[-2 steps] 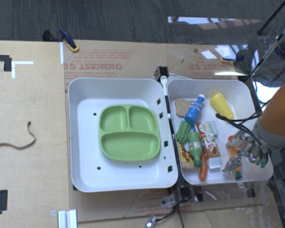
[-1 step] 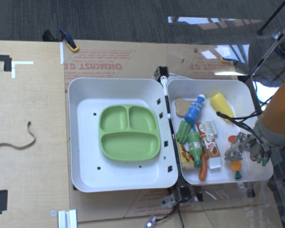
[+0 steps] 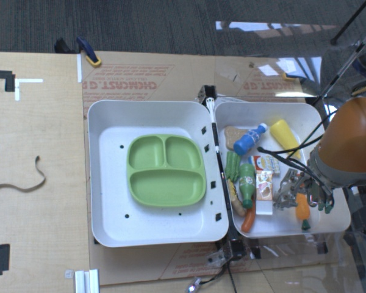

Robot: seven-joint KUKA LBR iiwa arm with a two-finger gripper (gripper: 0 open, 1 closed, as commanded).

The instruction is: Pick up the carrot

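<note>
Hovering: gripper point(image 3: 302, 194) over carrot point(image 3: 302, 209), right bin point(image 3: 329, 223).

The arm point(image 3: 348, 145), at three o'clock, is cut off by the right edge, and its bulk and black cables hide part of the right bin point(image 3: 265, 105)'s far side. The gripper point(image 3: 297, 191) is a tangle of metal and wire at four o'clock, and an orange piece with a green tip point(image 3: 302, 209), touching its lower side, is too small to name for sure. Print on the small carton point(image 3: 263, 179) is too blurred to read.
</note>
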